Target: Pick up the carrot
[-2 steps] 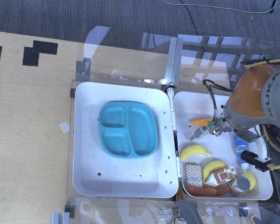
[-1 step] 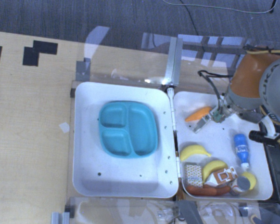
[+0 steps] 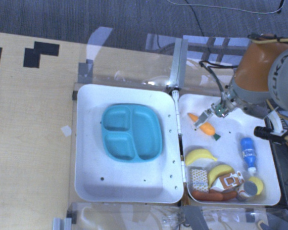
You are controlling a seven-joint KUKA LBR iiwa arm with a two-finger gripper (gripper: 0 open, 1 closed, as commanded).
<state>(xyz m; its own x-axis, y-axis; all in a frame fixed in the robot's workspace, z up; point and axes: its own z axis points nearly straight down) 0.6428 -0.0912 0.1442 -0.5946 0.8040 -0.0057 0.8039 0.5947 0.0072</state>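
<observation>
The tabletop [image 3: 29, 128] is pale wood, and on it two shallow white bins sit side by side; the left bin [image 3: 86, 182] holds a blue divided plate [image 3: 131, 132] lying flat near its middle; the right bin [image 3: 269, 196] holds the smaller things. The grey arm [image 3: 274, 67] with its orange band reaches in from the right over the right bin's far side; its hand [image 3: 203, 120] points down and to the left, right at the carrot; how far its fingers are parted cannot be told. The carrot [image 3: 205, 126] lies in the far left part of the right bin, orange with a green tip; a blue bottle [image 3: 248, 152] lies to its right; two bananas [image 3: 200, 156] and other toy food crowd the near edge.
</observation>
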